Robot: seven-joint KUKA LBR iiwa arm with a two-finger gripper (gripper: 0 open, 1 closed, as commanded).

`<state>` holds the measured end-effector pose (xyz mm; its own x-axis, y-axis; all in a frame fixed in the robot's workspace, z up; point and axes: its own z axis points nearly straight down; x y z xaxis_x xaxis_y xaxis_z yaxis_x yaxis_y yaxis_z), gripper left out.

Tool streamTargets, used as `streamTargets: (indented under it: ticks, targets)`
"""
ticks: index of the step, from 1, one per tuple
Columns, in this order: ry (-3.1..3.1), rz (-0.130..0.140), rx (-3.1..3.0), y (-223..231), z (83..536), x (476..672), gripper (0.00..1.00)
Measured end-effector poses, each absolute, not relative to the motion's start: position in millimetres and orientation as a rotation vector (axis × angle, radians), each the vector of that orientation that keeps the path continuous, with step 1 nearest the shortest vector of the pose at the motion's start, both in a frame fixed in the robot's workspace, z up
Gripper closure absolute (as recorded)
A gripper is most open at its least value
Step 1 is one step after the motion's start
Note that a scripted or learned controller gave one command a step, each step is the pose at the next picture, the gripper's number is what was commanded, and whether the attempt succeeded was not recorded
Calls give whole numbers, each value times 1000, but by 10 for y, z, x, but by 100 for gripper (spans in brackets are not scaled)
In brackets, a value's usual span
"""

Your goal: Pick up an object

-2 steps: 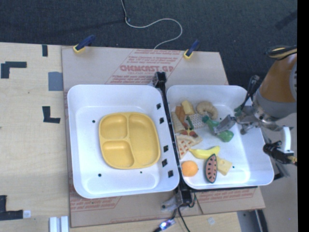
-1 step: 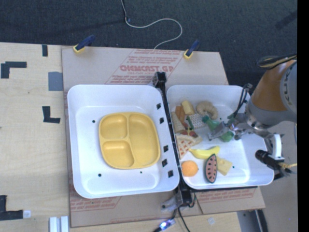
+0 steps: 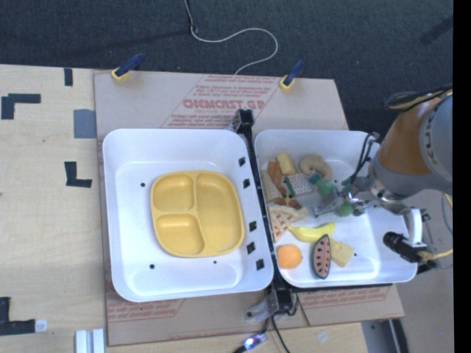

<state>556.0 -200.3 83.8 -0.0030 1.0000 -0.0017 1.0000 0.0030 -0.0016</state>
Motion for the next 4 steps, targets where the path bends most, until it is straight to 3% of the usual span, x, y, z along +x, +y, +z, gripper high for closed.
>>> streamTargets:
  ticks: [1,3,4]
  targets:
    - [2223,-3,2217,-2005,954,5566,100]
    - [2220,2,2218,-1977,2071,5499,100]
    - [2222,1,2219,-1973,2254,5505,100]
